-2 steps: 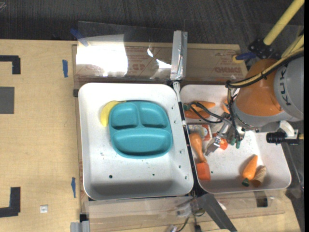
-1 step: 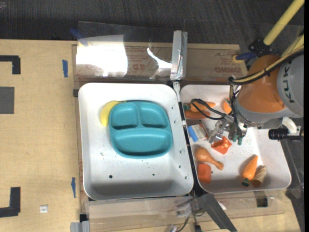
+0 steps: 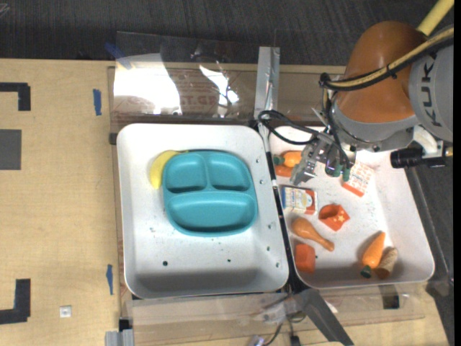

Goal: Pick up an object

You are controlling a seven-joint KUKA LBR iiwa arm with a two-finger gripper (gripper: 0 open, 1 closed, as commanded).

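Arm over the far left part of the right bin point(image 3: 414, 265).
The gripper point(image 3: 311, 166) hangs with nothing between its jaws, which look slightly parted; a small orange item point(image 3: 288, 160) lies just left of them, a carton point(image 3: 299, 199) just nearer.

Counting what I'm looking at on my table point(image 3: 57, 215) right now: two white bins, the left bin point(image 3: 137, 258) and the right bin point(image 3: 414, 254). The left one is holding one teal divided plate point(image 3: 209, 192) and one yellow thing point(image 3: 158, 166) peeking out from under it. The right one is carrying the pile: one carrot point(image 3: 373, 249), one drumstick-looking piece point(image 3: 311, 232), one red chunk point(image 3: 333, 216), one red-orange piece point(image 3: 305, 258), one orange bit point(image 3: 289, 161), one small carton point(image 3: 299, 199), one orange-and-white packet point(image 3: 358, 182), and one tan lump point(image 3: 388, 260). So I'm getting eight there, two on the left.
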